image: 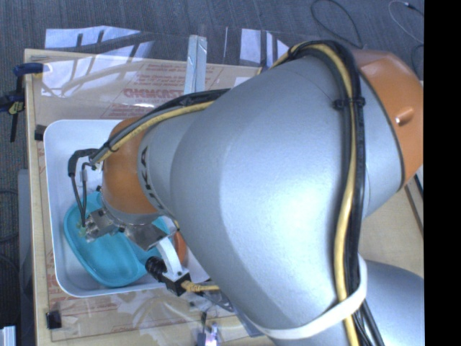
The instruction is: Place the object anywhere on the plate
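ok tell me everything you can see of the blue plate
The turquoise-blue, smooth, plastic-looking plate lies in the lower part of the left shallow white bin, close to the bin's near wall. It has a raised rim and looks slightly tilted. The grey arm with the orange band covers its right and upper parts, with the wrist directly above it. Whether anything rests on the plate cannot be told.
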